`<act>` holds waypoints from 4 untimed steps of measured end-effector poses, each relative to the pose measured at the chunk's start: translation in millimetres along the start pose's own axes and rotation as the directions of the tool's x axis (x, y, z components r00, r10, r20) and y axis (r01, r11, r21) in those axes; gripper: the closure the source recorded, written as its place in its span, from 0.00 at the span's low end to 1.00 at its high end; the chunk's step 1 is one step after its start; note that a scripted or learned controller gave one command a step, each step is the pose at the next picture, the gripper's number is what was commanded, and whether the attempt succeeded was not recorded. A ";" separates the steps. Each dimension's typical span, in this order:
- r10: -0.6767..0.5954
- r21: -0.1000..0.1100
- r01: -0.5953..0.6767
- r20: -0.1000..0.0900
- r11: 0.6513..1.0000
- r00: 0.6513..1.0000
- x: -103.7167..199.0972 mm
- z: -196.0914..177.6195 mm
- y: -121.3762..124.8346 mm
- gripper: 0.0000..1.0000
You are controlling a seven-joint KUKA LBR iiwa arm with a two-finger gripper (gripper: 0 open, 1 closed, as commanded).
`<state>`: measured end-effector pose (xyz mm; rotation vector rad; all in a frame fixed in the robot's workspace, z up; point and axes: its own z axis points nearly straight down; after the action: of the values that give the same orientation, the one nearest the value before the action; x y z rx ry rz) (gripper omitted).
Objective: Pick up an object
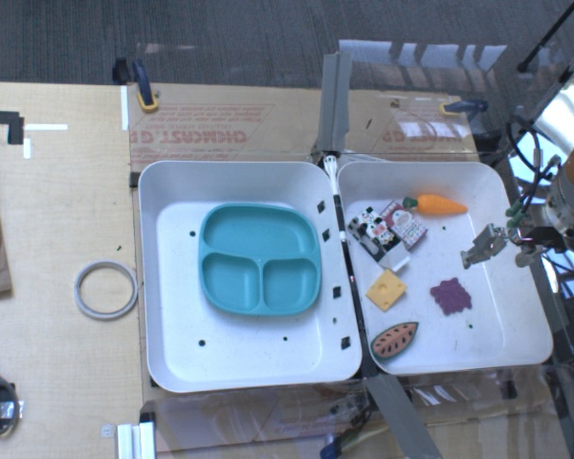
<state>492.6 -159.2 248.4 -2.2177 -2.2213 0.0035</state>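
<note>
The right bin (517, 347) holds several small items. An orange carrot (437, 205) lies at the back, with a black-and-white cow-patterned piece (371, 230) and a small printed packet (405, 225) to its left. Nearer the front are a yellow cheese wedge (387, 290), a purple bunch (451, 295) and a brown-and-orange leaf-shaped slice (394, 339). My gripper (482, 247) hangs over the right part of this bin, up and to the right of the purple bunch. Nothing is seen in it.
The left bin (163, 342) carries a teal divided plate (261, 259). A grey tape ring (106, 289) lies on the bench to the left. The grey divider post (331, 103) rises between the bins at the back. Cables hang at the right edge.
</note>
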 end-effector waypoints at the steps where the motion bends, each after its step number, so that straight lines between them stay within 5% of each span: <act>1: 0.174 -0.001 -0.174 0.000 0.985 0.985 -41.8 75.6 55.2 0.00; 2: 0.319 -0.002 -0.319 0.001 0.948 0.948 -54.0 69.3 116.7 0.00; 3: 0.297 -0.002 -0.297 0.001 0.955 0.955 -24.7 156.3 135.0 0.00; 4: 0.110 0.002 -0.110 0.003 0.994 0.994 -10.8 156.2 165.2 0.00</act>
<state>657.2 -169.7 91.6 -2.3372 -2.0962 0.0094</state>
